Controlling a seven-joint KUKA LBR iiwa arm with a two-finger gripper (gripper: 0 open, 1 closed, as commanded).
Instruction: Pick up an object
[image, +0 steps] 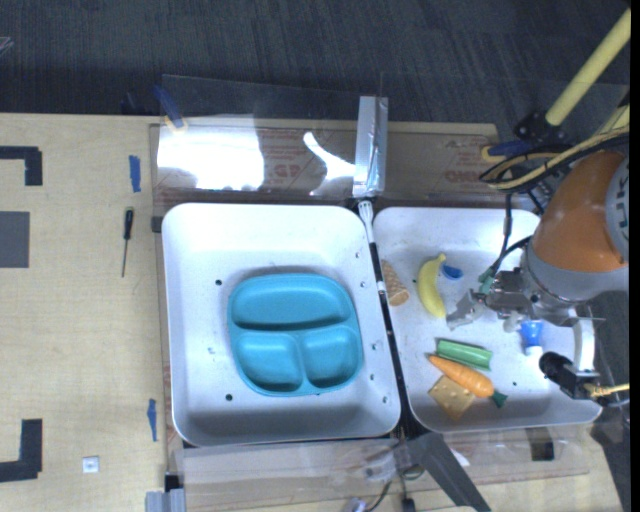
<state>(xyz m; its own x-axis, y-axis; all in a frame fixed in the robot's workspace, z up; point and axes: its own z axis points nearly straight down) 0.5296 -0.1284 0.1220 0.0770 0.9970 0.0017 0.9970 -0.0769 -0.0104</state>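
We see hand (468, 308) low in right bin (520, 415), finger state unclear. Banana (431, 285) just beside hand: we judge it light, smooth, slippery plastic; best pinched across its middle.

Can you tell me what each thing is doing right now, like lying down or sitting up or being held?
blue tray: lying flat in the left bin, right side up.
banana: lying in the right bin, not held.
green vegetable: lying flat, beside the carrot.
carrot: lying flat, untouched.
tool: low over the right bin, holding nothing visible.
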